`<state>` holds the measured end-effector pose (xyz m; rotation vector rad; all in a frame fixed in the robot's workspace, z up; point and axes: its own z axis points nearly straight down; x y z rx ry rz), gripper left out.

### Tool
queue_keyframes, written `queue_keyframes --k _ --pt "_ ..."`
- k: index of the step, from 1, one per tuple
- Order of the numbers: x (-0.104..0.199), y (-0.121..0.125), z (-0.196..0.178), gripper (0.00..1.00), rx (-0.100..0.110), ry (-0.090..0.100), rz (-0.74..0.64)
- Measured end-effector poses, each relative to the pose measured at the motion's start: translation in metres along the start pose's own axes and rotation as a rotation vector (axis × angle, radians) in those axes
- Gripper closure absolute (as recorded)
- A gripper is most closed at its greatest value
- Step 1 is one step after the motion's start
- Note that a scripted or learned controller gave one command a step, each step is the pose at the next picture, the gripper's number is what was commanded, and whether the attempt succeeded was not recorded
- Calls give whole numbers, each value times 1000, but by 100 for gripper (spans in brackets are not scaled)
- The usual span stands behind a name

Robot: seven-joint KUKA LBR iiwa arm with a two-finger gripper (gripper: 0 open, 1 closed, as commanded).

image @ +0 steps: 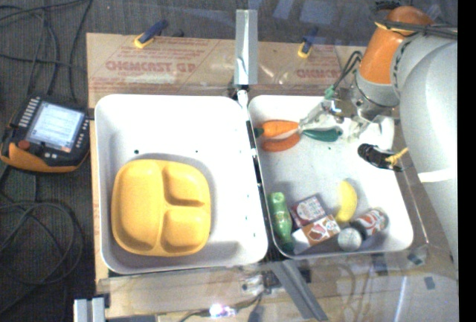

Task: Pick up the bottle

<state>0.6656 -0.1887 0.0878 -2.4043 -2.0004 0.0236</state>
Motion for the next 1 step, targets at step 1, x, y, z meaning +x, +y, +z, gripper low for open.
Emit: queue_keyframes --k 1 --pt "-5 -23 -1 0 -30 5 78"
